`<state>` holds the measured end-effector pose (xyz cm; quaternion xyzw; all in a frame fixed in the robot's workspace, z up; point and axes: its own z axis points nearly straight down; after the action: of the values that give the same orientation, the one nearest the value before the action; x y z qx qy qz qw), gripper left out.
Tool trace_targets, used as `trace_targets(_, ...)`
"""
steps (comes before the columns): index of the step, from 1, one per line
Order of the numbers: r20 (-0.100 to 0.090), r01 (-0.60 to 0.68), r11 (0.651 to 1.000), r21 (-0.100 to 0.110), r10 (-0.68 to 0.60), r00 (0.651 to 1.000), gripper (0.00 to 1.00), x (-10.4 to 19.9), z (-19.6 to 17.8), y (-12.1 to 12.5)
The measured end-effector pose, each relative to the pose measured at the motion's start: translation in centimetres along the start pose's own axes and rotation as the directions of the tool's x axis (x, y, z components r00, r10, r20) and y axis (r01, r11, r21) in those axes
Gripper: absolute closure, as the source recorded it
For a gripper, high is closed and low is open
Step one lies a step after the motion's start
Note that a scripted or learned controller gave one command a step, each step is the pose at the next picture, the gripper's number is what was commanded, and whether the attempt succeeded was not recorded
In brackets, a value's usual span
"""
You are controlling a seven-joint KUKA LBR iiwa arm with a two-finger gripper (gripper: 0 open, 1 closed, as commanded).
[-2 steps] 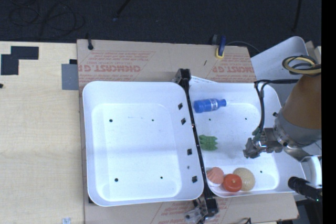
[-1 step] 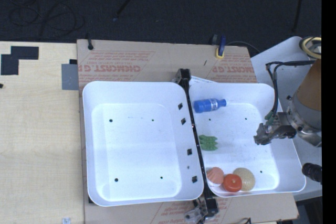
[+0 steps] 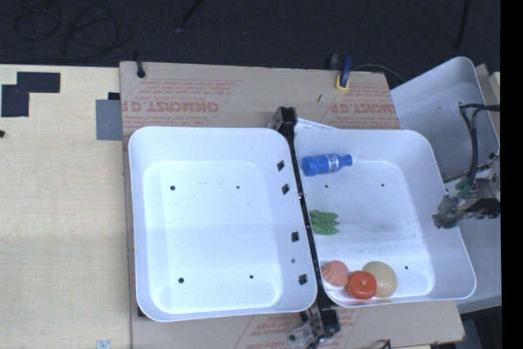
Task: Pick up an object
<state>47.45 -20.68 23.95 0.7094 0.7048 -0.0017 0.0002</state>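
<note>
The right bin point(image 3: 409, 145) holds all the objects. A blue bottle point(image 3: 325, 164) lies on its side near the far left corner. A small green object point(image 3: 324, 222) rests by the left wall at mid-depth. In the near left corner a pink piece point(image 3: 333, 272), a red round object point(image 3: 361, 284) and a tan round object point(image 3: 381, 277) sit bunched together. My gripper point(image 3: 451, 215) is small and dark at the bin's right rim, far from every object, with nothing seen in it.
The left bin point(image 3: 147, 151) sits beside the right one, with a black divider strip point(image 3: 296, 208) between them. The pale grey arm point(image 3: 445, 98) and a black cable point(image 3: 474, 143) reach in at the right. Cardboard point(image 3: 204, 98) lies under the bins.
</note>
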Motion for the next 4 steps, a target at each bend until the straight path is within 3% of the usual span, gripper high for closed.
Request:
trace_targets(1,-0.002,0.006,1.0,-0.003,-0.006,1.0,1.0,-0.8,-4.2,0.1)
trace_targets(4,-0.003,0.009,1.0,-0.002,-0.009,1.0,1.0,-0.7,-8.7,0.1)
